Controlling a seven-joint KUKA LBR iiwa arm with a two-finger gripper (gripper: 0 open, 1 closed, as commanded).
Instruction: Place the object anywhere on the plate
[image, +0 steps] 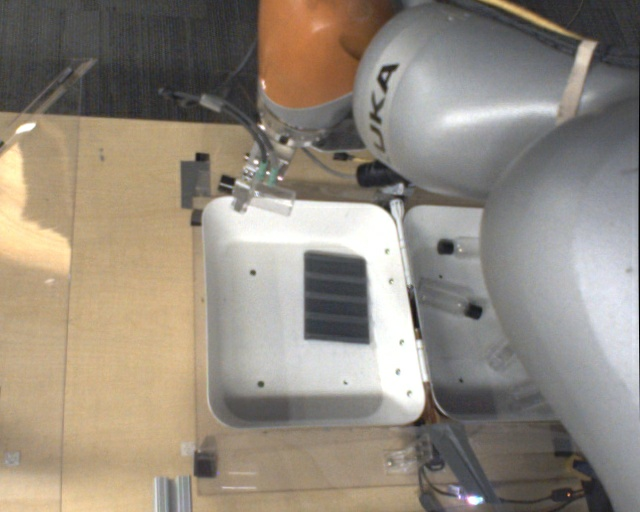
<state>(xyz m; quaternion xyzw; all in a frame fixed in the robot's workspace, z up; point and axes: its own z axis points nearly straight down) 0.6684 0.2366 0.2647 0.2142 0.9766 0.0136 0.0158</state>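
Note:
A dark grey ribbed plate (335, 297) lies flat in the middle of the left white bin (235, 330). My gripper (262, 185) hangs under the orange wrist band at the far left corner of that bin, above its rim and well away from the plate. A pale, glossy strip (268, 203) shows just below the gripper; I cannot tell whether it is a held object or part of the tool. In the right bin (450, 395) lie small clear pieces with dark ends (470, 310), one more near the back (446, 245).
The large grey arm (520, 120) covers the upper right and much of the right bin. Black brackets (195, 183) sit at the left bin's corners on the wooden bench (100, 300). Cables run along the front edge.

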